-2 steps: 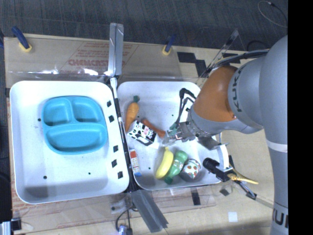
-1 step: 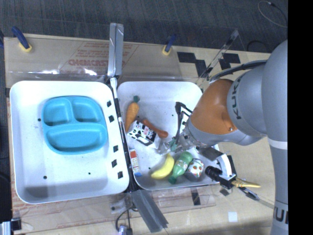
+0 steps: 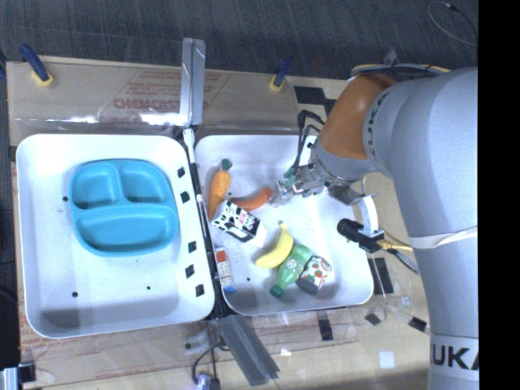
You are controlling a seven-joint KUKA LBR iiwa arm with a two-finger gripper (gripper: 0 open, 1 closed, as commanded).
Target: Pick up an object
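**Gripper down among the toys, nothing lifted**

Whether the jaws are spread or closed cannot be told; the gripper is small and blurred, low in the right bin, just beside the end of an orange sausage. Nothing is visibly held, so the pick looks not yet done. A carrot, a black-and-white carton, a banana and a green bottle all rest on the bin floor. The arm's bulk hides the bin's right side. The left bin carries a blue tray.
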